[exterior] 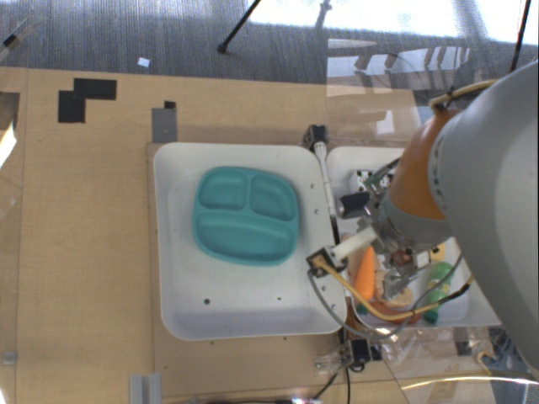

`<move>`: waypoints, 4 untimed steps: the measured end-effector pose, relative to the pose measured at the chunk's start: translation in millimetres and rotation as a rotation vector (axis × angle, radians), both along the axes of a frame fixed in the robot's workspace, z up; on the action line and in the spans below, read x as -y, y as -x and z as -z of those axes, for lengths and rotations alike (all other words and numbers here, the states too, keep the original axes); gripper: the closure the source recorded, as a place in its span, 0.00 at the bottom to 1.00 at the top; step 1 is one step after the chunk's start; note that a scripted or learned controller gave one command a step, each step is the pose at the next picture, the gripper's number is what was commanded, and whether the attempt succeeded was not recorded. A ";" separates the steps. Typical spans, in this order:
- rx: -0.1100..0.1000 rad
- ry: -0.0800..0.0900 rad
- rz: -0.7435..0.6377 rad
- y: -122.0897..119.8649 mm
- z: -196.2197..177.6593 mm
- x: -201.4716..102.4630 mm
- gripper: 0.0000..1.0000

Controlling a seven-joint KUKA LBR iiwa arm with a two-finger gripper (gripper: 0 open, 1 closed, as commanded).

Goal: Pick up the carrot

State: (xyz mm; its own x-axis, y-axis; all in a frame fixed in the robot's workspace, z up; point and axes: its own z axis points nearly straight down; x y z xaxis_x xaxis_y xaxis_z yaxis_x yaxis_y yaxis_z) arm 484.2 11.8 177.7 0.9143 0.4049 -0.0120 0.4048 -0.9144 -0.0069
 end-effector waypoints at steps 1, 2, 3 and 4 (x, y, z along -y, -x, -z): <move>0.015 0.004 0.068 -3.1 -6.6 73.6 0.00; 0.031 0.006 -0.103 -7.9 87.7 97.7 0.00; 0.034 0.004 -0.109 -10.2 77.7 94.8 1.00; 0.033 0.003 -0.108 -9.8 78.2 94.7 0.00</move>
